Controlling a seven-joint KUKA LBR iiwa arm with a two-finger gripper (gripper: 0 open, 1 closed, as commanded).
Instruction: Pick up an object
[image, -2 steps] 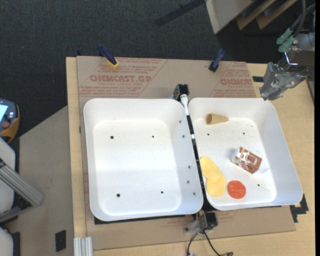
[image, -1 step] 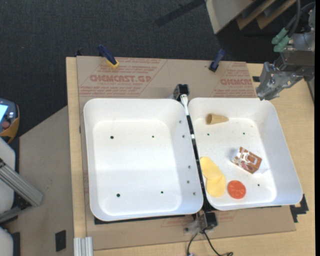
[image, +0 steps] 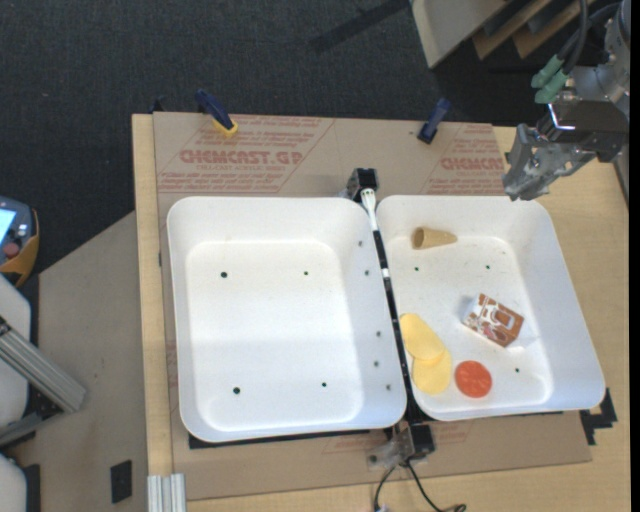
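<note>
White bins lay before you, the right bin (image: 560, 300) holding a cone (image: 433, 238), a packet (image: 494, 321), yellow chips (image: 426, 352) and a red disc (image: 474, 379), while your pincer (image: 527, 172), its state unreadable, hung beyond the far corner, needing to descend; the cardboard (image: 240, 150) read "CHEMCAST GP".

Arm reaching in from right, gripper (image: 524, 180) pointing down-left (jaws indistinct)
</note>
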